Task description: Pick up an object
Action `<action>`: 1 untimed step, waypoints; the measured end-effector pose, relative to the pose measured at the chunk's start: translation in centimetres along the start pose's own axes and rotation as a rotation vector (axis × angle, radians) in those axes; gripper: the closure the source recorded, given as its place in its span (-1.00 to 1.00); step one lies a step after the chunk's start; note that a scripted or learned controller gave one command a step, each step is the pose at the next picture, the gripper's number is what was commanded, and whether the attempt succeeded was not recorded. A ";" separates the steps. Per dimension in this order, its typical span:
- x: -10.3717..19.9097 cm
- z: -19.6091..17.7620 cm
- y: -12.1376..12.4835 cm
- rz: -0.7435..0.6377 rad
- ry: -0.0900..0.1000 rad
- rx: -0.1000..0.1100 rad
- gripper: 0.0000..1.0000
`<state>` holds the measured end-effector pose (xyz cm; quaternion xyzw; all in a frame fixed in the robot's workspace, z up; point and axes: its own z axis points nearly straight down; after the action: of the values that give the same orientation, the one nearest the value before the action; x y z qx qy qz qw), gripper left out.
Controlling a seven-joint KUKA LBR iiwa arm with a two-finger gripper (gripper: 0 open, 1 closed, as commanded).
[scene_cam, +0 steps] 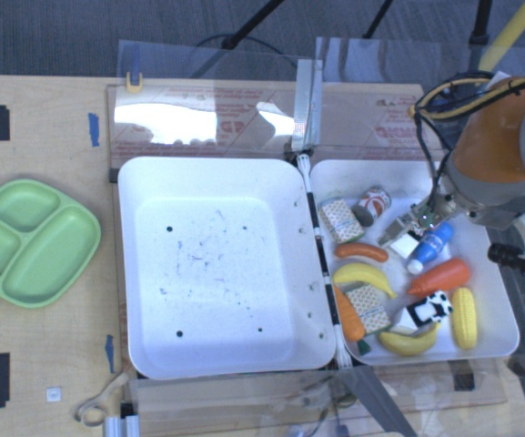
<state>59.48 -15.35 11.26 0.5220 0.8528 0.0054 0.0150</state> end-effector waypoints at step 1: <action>1.1 0.4 1.3 -0.222 -0.020 -0.008 -1.00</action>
<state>60.16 -13.79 10.83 0.4245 0.9051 0.0022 0.0260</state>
